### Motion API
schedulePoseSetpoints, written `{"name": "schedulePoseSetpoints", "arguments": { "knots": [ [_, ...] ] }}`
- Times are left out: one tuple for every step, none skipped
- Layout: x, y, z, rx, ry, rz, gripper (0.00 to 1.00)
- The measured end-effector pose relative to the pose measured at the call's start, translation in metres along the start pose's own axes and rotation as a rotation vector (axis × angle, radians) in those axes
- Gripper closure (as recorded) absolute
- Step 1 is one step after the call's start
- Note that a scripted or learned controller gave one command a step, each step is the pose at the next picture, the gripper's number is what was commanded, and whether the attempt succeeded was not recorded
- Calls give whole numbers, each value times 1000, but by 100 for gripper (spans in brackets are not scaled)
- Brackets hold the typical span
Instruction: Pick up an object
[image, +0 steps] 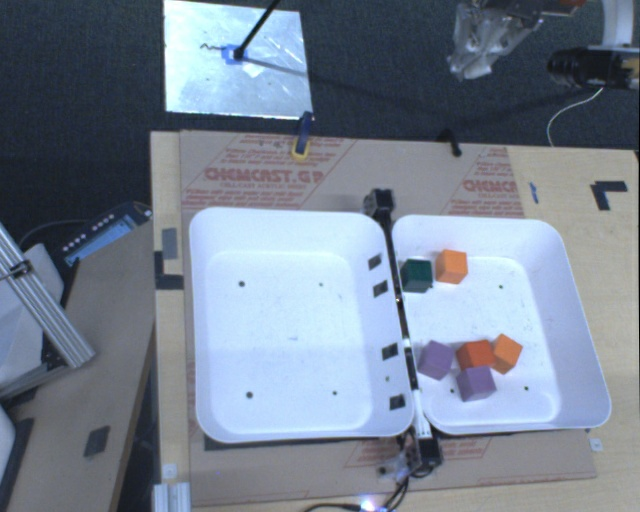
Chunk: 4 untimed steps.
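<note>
The gripper (478, 45) hangs blurred well above the bench's far edge, probably parked before choosing; whether it is open I cannot tell, while six blocks lie in the right bin (575, 300), the green cube (416, 274) nearest the divider.

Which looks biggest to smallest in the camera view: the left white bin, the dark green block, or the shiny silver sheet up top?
1. Left white plastic bin
2. Shiny silver metal sheet, though it lies farther from the camera
3. Dark green cube block, by far the smallest
</note>
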<state>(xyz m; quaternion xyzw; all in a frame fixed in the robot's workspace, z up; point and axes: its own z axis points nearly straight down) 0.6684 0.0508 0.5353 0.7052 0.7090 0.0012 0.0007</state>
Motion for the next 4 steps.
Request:
{"name": "schedulePoseSetpoints", "arguments": {
  "knots": [
    [-58,0,0,0,-2,8,100],
    [-38,0,0,0,0,0,100],
    [-26,0,0,0,0,0,100],
    [-13,0,0,0,0,0,100]
  ]
}}
